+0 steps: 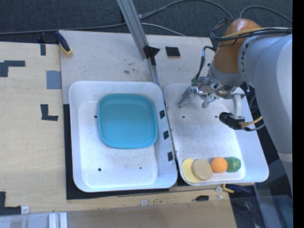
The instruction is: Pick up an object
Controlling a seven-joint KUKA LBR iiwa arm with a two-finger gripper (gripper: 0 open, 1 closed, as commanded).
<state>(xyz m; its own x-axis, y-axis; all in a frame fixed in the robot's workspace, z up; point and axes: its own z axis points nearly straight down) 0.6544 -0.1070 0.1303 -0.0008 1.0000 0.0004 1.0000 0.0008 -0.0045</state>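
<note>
**Four small pieces wait at the near edge while the gripper hangs over the far end**

Nearest to me, along the front wall of the right bin [254, 148], four small objects sit in a row, touching or nearly so: a pale yellow disc [187, 170], a tan round piece [202, 169] partly on top of it, an orange ball [219, 165] and a green ball [233, 164]. None of them is lifted.

At the opposite, far end of that same bin, the gripper [193, 99] hangs with its two fingers spread apart and nothing between them. One finger points toward the bin's left wall, the other straight down at the speckled floor. All four objects lie well apart from it, toward me, with bare bin floor in between.

Above the gripper rises the grey arm [268, 65] with its orange band [235, 34], reaching in from the right.

Beside it, the left bin [85, 165] holds a blue square plate [127, 120] lying flat. Both bins rest on the table [28, 127].
</note>
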